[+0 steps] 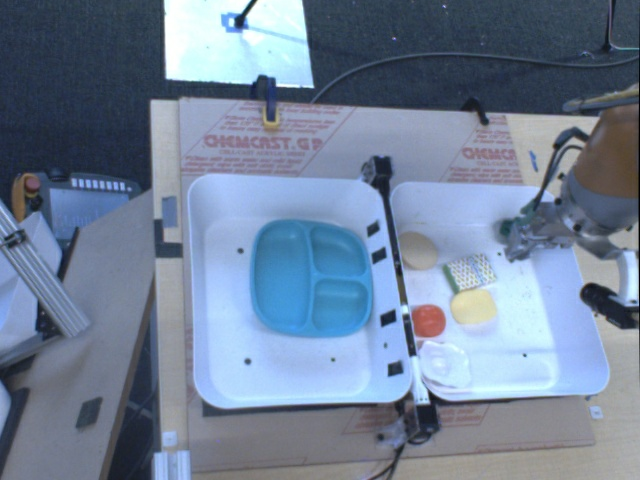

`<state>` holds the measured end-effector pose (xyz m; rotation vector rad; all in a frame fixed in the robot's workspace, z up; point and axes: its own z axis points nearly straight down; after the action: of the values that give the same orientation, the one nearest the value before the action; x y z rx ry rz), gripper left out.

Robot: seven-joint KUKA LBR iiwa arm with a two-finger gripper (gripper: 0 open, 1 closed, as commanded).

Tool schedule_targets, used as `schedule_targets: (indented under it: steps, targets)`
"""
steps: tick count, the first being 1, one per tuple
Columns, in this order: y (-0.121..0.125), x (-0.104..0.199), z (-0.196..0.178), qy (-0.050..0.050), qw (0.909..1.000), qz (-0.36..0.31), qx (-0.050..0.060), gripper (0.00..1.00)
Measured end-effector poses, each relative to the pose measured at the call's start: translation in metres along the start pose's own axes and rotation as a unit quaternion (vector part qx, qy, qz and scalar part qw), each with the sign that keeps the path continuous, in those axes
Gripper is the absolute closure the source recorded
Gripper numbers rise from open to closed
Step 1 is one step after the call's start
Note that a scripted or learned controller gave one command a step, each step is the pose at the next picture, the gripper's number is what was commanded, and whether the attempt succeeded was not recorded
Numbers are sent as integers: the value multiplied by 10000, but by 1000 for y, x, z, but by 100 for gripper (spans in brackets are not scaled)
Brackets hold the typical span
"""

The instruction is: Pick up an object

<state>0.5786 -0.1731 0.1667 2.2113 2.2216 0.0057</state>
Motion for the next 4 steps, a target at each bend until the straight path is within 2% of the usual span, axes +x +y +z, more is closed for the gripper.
schedule_targets:
  steps: [1,2,4]
  targets:
    - [2,0,-54,3,10000,-5,9,100]
    - [3,-1,-70,6,10000,-5,18,100]
    - [-18,100,-49,17,10000,-18,39,100]
